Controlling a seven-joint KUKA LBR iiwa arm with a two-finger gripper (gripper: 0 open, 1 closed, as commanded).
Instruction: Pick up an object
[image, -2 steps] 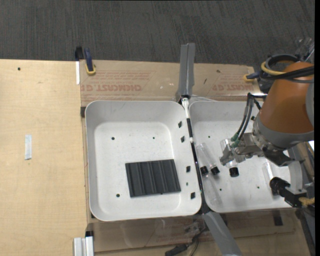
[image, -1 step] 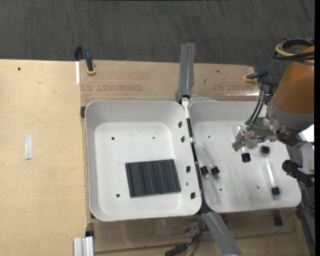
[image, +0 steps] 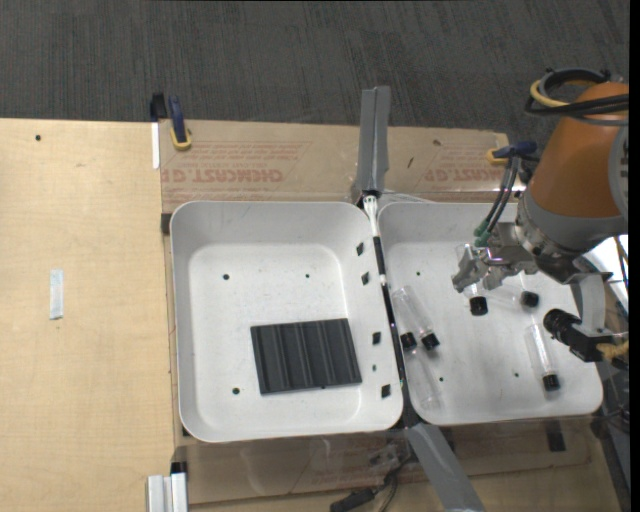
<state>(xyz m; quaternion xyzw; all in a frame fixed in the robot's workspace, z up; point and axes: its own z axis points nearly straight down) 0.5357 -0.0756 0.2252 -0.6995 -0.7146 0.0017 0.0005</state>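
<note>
The cardboard sheet (image: 300, 165) behind my 2 white bins carries red print, upside down from here, reading roughly "CHEMCAST GP" (the letters are small). My gripper (image: 478, 270) hangs over the right bin (image: 560, 400), near its back; I cannot tell from this angle whether it is spread or closed, or whether it pinches anything. Below it lie clear syringe-like tubes with black caps (image: 418, 330), 1 more (image: 541, 358) well to the side. A black ribbed tray (image: 305, 356) rests in the left bin (image: 200, 300).
</note>
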